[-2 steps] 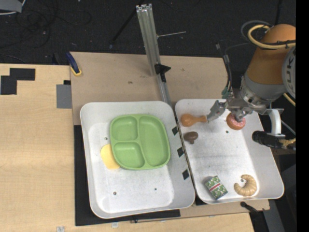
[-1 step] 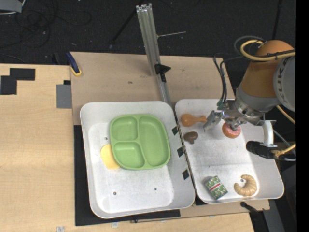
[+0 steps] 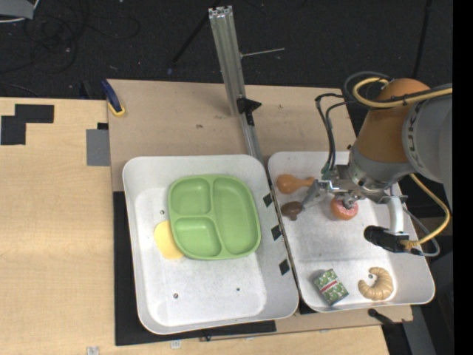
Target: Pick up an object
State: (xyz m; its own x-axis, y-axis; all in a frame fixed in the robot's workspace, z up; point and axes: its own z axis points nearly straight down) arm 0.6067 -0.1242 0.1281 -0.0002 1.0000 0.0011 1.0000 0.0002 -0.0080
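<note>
My gripper [image 3: 341, 197] hangs low over the upper middle of the right bin [image 3: 414, 296], right above a small red and pink round object [image 3: 345, 211] lying on the bin floor. Part of that object is covered by the gripper. To its left lie an orange drumstick-shaped toy [image 3: 290, 183] and a small brown piece [image 3: 293, 210]. Near the bin's front edge sit a green patterned box [image 3: 329, 286] and a tan croissant [image 3: 378, 282].
The left bin [image 3: 148, 287] holds a green divided plate [image 3: 214, 217] with a yellow object [image 3: 165, 240] poking out from under its left side. A metal post [image 3: 230, 65] rises behind the bins. A black part with cables [image 3: 386, 237] hangs at the arm's right.
</note>
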